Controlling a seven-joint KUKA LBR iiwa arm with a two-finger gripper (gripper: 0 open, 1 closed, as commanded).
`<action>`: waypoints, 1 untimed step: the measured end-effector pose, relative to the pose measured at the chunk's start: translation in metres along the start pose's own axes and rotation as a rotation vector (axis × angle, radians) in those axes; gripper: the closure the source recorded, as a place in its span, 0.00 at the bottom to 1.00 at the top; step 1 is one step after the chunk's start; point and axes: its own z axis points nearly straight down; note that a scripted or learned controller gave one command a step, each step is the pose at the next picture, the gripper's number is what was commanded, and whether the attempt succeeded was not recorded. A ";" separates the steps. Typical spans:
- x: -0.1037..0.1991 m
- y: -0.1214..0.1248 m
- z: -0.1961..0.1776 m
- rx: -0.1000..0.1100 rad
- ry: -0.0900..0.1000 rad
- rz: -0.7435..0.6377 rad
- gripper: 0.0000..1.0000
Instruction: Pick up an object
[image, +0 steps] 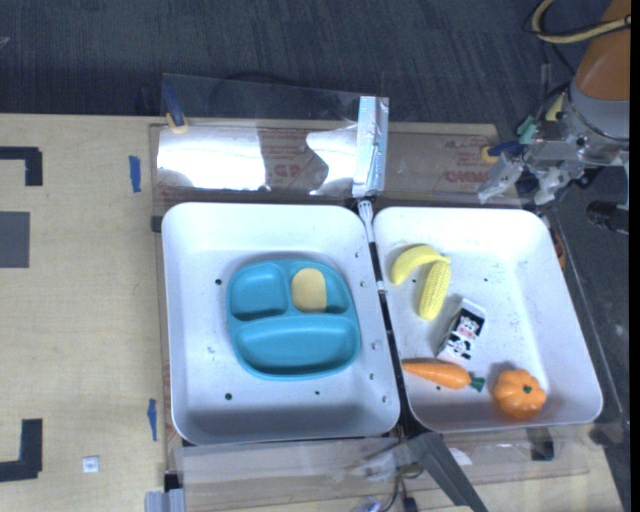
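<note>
White plastic bins are being carried side by side on the wooden table (80, 330), their inner rims touching along the middle. The left bin (190, 400) is being occupied by a blue divided tray (292, 343), and a pale yellow oval piece (310, 289) is being held in the tray's far right compartment. In the right bin (520, 260), a yellow banana (412, 261) is lying near the far left corner, with a yellow corn cob (434, 289) touching it on its right side and pointing toward the near edge. A small black and white card (464, 332) is lying just beside the corn, toward the near right. An orange carrot (438, 374) is lying along the near left part of the bin, its green tip being pointed at an orange pumpkin (519, 393) set close by in the near right corner. The claw (530, 172) is being held over the table beyond the far right corner of the right bin, well apart from every object, with nothing seen between its parts. Whether it is open or closed cannot be told. A clear shiny sheet (270, 150) is standing behind the left bin.
</note>
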 end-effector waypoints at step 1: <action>0.041 -0.074 0.094 0.004 0.000 -0.113 0.00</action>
